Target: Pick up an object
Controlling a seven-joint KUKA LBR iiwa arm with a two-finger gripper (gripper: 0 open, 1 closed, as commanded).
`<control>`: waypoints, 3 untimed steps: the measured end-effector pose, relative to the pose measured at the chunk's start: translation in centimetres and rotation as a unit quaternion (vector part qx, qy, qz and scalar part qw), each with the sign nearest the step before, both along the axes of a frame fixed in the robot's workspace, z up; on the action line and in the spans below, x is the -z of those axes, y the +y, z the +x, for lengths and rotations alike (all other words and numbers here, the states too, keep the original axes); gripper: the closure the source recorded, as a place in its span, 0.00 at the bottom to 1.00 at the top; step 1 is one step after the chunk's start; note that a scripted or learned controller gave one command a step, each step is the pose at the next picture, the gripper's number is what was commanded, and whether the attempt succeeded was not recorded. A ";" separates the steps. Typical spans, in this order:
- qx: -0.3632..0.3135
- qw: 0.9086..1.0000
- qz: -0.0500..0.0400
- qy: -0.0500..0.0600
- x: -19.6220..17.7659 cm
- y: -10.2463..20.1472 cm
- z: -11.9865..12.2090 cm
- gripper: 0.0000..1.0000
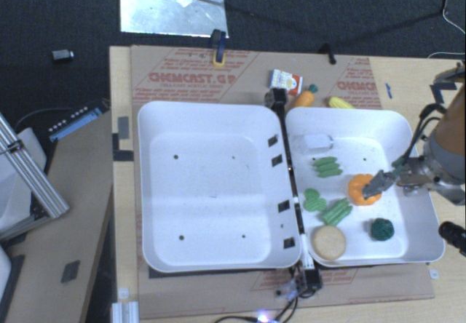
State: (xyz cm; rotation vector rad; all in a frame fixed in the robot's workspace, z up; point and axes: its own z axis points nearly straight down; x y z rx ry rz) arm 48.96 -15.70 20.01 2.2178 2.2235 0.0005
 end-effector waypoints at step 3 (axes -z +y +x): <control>-0.003 1.000 0.001 -0.001 -7.8 24.2 3.1 1.00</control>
